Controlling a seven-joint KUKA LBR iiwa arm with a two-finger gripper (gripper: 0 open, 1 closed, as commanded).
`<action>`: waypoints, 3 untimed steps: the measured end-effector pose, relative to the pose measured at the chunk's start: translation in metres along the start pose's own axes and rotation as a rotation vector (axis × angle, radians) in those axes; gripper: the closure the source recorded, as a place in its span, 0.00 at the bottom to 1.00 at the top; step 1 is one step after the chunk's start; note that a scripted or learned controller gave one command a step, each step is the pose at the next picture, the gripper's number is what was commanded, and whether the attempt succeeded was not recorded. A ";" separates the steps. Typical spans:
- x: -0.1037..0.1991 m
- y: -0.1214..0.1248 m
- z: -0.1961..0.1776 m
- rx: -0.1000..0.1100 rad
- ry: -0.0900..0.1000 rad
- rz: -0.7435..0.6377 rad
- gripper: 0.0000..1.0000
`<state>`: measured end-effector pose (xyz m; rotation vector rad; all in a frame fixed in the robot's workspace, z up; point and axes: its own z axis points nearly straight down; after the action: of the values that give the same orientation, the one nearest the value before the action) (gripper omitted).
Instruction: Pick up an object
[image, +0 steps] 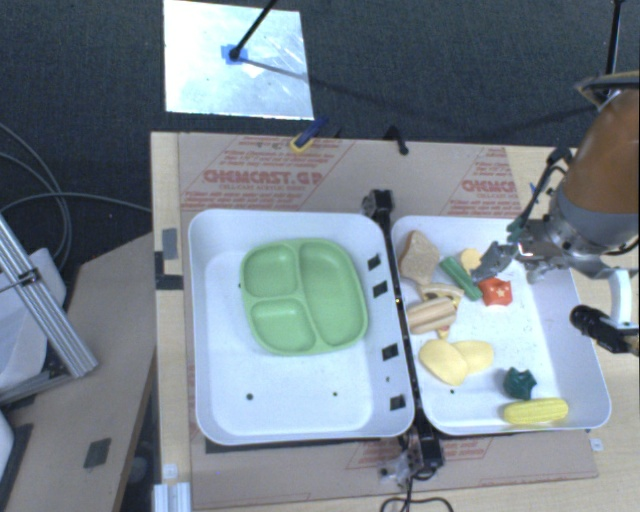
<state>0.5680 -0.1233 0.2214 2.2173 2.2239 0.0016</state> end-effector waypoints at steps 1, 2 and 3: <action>-0.009 0.029 0.120 -0.015 -0.004 0.002 0.00; 0.105 -0.002 0.031 -0.008 0.006 -0.012 0.00; 0.098 -0.003 0.026 -0.003 0.001 -0.001 1.00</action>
<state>0.5653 -0.0258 0.1956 2.2149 2.2241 0.0063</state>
